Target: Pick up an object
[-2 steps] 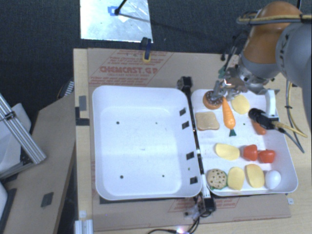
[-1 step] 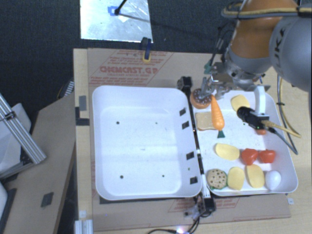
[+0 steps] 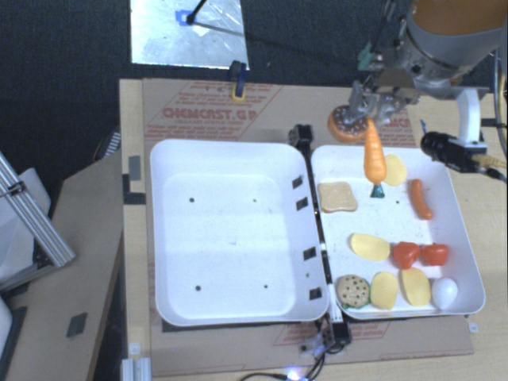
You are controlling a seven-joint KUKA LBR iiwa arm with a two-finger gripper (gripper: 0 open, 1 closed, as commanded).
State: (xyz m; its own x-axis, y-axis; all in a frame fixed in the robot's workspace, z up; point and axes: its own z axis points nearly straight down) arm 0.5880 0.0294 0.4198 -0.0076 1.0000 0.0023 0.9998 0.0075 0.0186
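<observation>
My gripper (image 3: 370,116) hovers over the far edge of the right bin (image 3: 468,252), shut on the top end of an orange toy carrot (image 3: 375,157). The carrot hangs nearly upright between the fingers, its green tip (image 3: 378,190) pointing down just above the bin floor. Around it in the bin lie a slice of toast (image 3: 337,197), a pale yellow chip (image 3: 395,170) right behind the carrot, and a red-orange sausage (image 3: 419,198).
Nearer the front of the right bin lie a yellow slice (image 3: 370,247), two red pieces (image 3: 406,254), a cookie (image 3: 352,290), two yellow pieces (image 3: 384,290) and a white egg (image 3: 444,292). A donut (image 3: 343,125) sits on the bench behind the gripper. The left bin (image 3: 230,228) adjoins.
</observation>
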